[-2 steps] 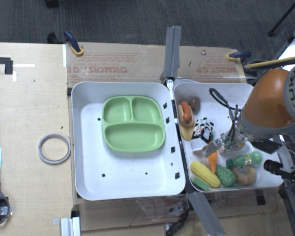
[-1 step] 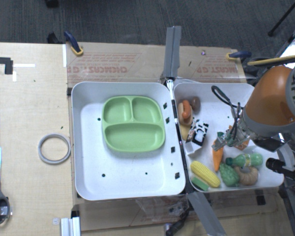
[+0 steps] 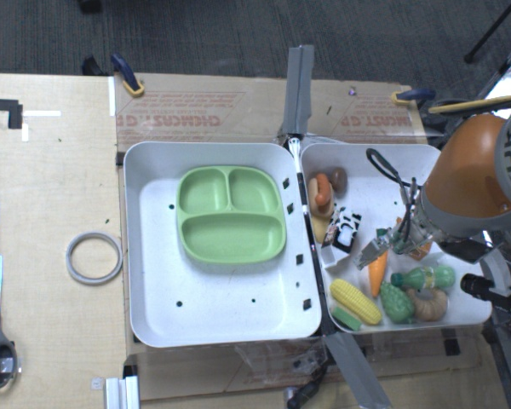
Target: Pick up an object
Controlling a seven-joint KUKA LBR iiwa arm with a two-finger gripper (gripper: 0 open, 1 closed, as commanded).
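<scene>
The gripper (image 3: 390, 244) was found low in the right bin (image 3: 358, 156) over the toy carrot (image 3: 376, 273), its grip state indeterminable; no object was seen lifted, so the pick was judged outstanding.

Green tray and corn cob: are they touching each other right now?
Apart. The camera view shows the green tray lying in the left bin, while the corn cob lies in the right bin, with the wall between the bins separating them.
</scene>
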